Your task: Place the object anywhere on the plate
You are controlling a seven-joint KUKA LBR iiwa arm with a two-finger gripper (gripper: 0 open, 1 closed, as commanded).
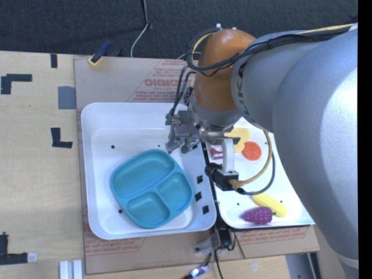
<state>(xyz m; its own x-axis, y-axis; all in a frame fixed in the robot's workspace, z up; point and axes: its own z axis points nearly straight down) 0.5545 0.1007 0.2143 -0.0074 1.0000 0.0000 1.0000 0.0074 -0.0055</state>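
**Gripper over left bin, nothing seen in its grasp; toy food waits in right bin**

Arm (pixel 279 92) reaches in from the right, wrist hanging over the back of the left bin (pixel 96 127). Gripper (pixel 177 141) sits just above and beside the far right corner of the plate (pixel 152 188). Whether the claw is wide or narrow I cannot tell: it is dark, cluttered and seen from above. No object shows between it and the plate.

Plate: blue, three compartments, lying flat in the left bin, tilted diagonally, nothing on it.

Candidate objects all lie in the right bin (pixel 290 217), partly hidden by the wrist:
- orange disc (pixel 251 150), near the wrist, just beside a yellow piece (pixel 238 135)
- red-and-white item (pixel 216 152), mostly covered, can't identify
- corn (pixel 270 203) and purple grapes (pixel 257 215), touching or nearly, at the near edge

Which one is "the object" can't be told.

Handling, judged: these look like small hollow plastic play food, so light, stiff, not fragile, smooth and likely slippery. Rounded shapes may squirt out of a pinch. Corn: take it across the narrow middle. Grapes: bumpy, grip across the widest part. Disc lies flat and thin, hard to pinch; go for opposite edges. Corn and grapes crowd each other, so a finger may bump the neighbour.
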